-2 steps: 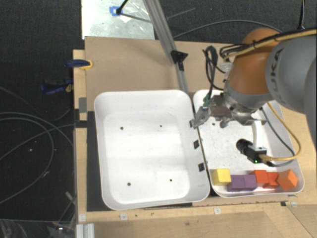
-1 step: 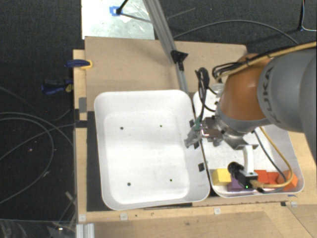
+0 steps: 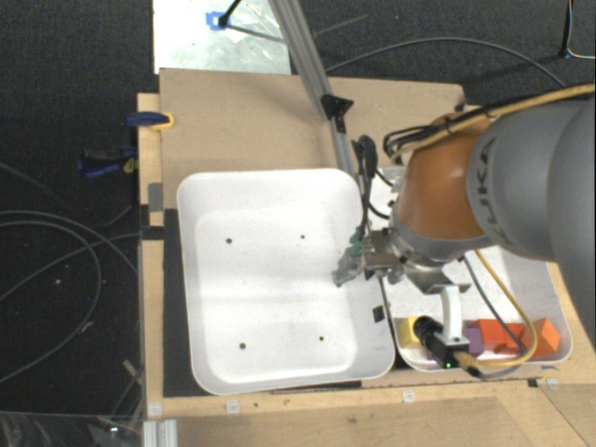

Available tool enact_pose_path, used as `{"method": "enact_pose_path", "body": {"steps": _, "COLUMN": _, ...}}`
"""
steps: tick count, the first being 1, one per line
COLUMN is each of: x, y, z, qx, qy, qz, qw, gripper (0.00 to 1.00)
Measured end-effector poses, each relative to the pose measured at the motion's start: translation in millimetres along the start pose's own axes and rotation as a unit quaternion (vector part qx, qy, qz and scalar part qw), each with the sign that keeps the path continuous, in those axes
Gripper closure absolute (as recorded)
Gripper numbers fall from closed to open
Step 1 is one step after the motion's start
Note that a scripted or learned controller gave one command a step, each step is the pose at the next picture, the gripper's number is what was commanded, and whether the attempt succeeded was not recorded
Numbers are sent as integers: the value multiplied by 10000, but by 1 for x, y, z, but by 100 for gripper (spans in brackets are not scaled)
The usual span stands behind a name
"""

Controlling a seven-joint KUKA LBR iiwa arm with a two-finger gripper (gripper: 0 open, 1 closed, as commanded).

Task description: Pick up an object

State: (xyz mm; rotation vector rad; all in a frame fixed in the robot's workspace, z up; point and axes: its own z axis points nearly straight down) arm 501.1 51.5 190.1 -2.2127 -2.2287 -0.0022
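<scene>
White left bin [image 3: 279,277]; grey arm [image 3: 535,189] with orange band [image 3: 438,189]; beside it, orange block [image 3: 507,335], purple block [image 3: 473,343], yellow piece [image 3: 406,328].

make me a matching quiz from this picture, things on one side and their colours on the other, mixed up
Things:
1. left bin
2. band on the arm
3. clamp at the bench's left edge
4. block beside the orange blocks in the right bin

Colours:
A. orange
B. purple
C. white
D. blue and yellow

Pairs: 1-C, 2-A, 3-D, 4-B
</scene>
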Motion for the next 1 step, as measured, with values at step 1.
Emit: {"method": "enact_pose_path", "body": {"steps": 1, "x": -2, "y": 2, "z": -11, "qx": -24, "qy": -1, "qz": 17, "qw": 10000, "gripper": 100}}
